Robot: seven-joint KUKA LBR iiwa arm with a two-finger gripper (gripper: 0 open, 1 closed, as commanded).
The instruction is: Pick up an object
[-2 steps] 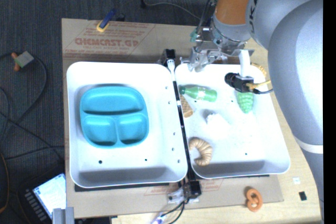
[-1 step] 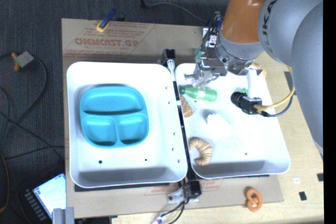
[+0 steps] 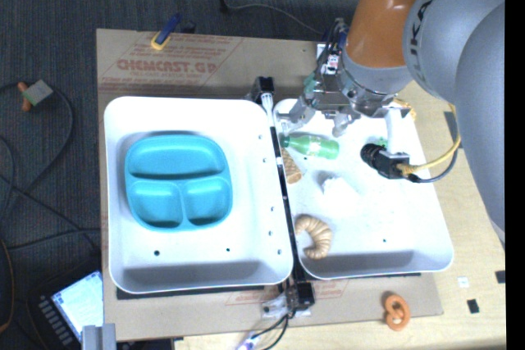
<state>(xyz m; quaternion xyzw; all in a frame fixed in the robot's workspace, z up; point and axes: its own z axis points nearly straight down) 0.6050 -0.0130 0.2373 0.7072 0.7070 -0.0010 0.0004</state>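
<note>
Two open fingers of the end effector (image 3: 318,120) seemingly straddle green bottle (image 3: 312,146).

The open end effector (image 3: 318,120) hangs over a green bottle (image 3: 312,146) in the right bin (image 3: 426,258).

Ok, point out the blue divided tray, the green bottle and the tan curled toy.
blue divided tray (image 3: 175,180), camera view, on the ridge between its compartments.
green bottle (image 3: 313,146), camera view, on the middle of its body.
tan curled toy (image 3: 317,235), camera view, on the bend of its curl.
</note>
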